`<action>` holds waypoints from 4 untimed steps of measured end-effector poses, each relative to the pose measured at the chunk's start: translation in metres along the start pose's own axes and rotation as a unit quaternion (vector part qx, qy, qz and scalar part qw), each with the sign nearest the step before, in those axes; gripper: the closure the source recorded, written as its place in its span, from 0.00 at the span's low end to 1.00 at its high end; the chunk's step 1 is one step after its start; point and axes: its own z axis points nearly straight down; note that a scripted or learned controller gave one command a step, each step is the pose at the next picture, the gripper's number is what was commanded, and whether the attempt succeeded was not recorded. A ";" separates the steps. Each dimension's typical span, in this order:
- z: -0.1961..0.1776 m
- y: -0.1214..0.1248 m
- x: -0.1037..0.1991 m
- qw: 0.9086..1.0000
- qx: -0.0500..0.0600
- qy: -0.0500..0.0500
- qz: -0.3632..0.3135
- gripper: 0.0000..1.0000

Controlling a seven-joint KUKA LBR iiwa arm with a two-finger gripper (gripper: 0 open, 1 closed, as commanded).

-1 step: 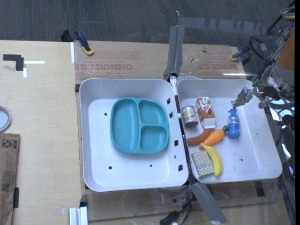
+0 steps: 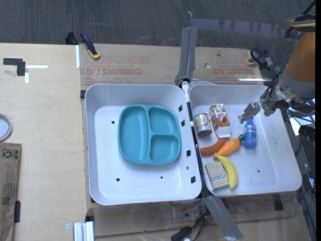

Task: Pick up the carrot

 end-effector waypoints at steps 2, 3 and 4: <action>0.094 -0.028 0.065 0.999 -0.008 -0.004 -0.039 0.00; 0.094 -0.028 0.065 0.999 -0.008 -0.004 -0.039 0.00; -0.021 -0.044 0.064 0.996 -0.001 -0.001 -0.084 0.00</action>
